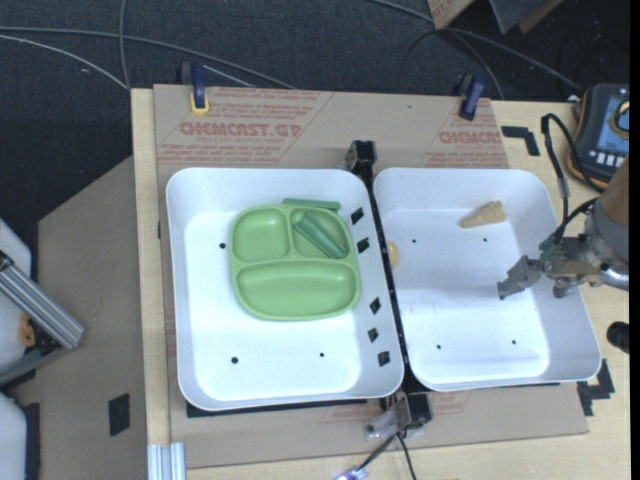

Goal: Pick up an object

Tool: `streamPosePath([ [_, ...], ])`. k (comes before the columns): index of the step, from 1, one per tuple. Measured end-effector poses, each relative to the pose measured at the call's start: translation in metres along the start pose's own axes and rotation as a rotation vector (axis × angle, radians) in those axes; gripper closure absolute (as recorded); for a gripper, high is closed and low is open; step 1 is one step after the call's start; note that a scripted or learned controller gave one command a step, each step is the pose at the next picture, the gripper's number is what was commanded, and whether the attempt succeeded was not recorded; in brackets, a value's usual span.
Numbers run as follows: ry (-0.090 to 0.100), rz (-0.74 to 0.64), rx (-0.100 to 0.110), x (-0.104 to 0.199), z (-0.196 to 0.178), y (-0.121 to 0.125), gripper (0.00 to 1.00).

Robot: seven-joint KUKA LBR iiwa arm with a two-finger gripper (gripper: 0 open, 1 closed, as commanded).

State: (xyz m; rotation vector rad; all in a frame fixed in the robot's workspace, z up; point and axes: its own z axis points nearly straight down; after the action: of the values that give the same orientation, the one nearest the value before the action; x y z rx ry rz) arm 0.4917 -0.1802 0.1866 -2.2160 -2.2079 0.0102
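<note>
While the grey two-finger gripper [512, 286] hangs low over the right-hand shallow white plastic bin [470, 353], nothing sits between its fingers — whether they stand spread or closed I cannot tell from this slanted view. It reaches in from the bin's right wall, its tip above bare floor near the bin's middle.

The nearest candidate, a small tan wedge-shaped piece [483, 214], lies toward the back of the same bin, well apart from the tip. Across the divider, the left-hand white bin [270, 373] bears a light green divided plastic tray [290, 288] with a darker green stick-like piece [318, 231] resting in its upper right compartment.

By my reading the pick is not yet made — approach, grasp and lift all remain.
</note>
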Motion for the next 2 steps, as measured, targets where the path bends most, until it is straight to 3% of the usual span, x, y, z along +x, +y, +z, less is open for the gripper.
streamPosePath([
  [1,-0.003,-0.004,-0.013,0.000,-0.006,0.003,0.00],
  [2,-0.001,-0.003,-0.007,0.000,0.044,-0.007,0.00],
])
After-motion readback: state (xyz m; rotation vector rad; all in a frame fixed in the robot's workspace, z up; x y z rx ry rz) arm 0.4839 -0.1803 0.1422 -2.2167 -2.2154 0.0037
